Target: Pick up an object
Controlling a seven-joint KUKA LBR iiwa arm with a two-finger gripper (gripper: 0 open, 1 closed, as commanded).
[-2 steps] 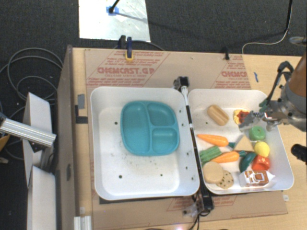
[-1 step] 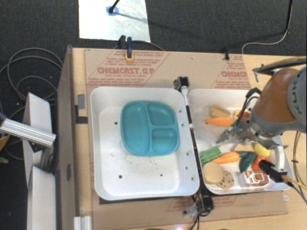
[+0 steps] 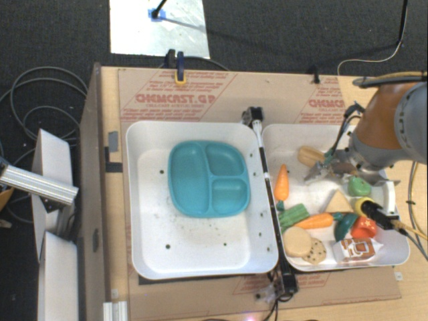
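Note:
My gripper hangs low over the upper middle of the right bin. It sits just below a tan bread roll and to the right of an upright orange carrot. A pale cheese wedge and a green ball lie right beside it. Nothing shows between its tips.
The right bin's front holds a green vegetable, a second carrot, two cookies, a red tomato and a small brown-and-white carton. A teal divided plate lies in the left bin.

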